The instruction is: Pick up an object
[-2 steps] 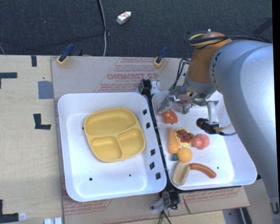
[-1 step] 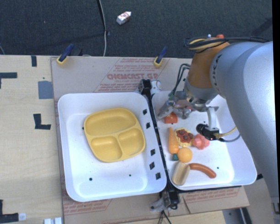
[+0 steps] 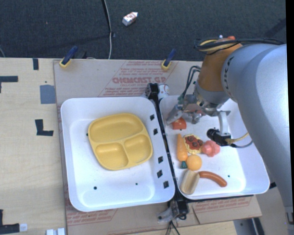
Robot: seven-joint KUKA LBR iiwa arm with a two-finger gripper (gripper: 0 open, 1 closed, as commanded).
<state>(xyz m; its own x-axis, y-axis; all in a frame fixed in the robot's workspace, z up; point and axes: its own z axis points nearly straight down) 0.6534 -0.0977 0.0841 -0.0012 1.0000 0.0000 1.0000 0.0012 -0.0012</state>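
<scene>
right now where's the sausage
The sausage lies in the right bin, near its front edge, just right of the bread roll and below the orange ball.

One fixed camera perched above the bench, looked down at a slant, took in both white bins, left bin (image 3: 71, 156) and right bin (image 3: 250, 173), mid-range, arm (image 3: 261, 81) reached in from the right, dark floor ran along the top.

Yellow tray (image 3: 120, 140) matt plastic; white bins (image 3: 73, 155) smooth, glossy; bench (image 3: 23, 157) pale wood.
</scene>
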